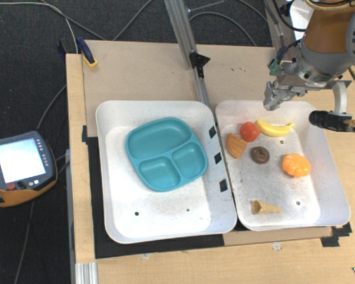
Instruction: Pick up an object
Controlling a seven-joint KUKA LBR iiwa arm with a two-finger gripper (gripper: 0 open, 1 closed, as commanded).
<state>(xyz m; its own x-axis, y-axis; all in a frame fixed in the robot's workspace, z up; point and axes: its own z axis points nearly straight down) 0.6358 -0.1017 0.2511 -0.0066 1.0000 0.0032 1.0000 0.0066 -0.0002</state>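
From the overhead camera, two shallow white bins sit side by side on the bench. The left bin holds a teal divided plate, lying flat toward the bin's upper middle, with three compartments: one long one along its upper left and two smaller ones toward 4 o'clock.

The right bin carries the loose items. A banana lies near the bin's 12 o'clock edge, curved, its ends turned up. Touching or just beside its left tip, at about 9 o'clock from it, is a red tomato. At 8 o'clock from the tomato lies an orange-brown wedge, perhaps a croissant, close to the bin's left wall. A small dark brown doughnut sits near the bin's centre, at 5 o'clock from the tomato. An orange fruit rests at 3 o'clock from the doughnut, apart from it. An ice-cream cone lies on its side toward the bin's 6 o'clock edge, well apart from the rest.

The grey arm with its orange band enters from 1 o'clock. The gripper hangs over the bin's upper rim, just at 12 o'clock from the banana; nothing is seen between its fingers, and whether they are spread or closed I cannot tell
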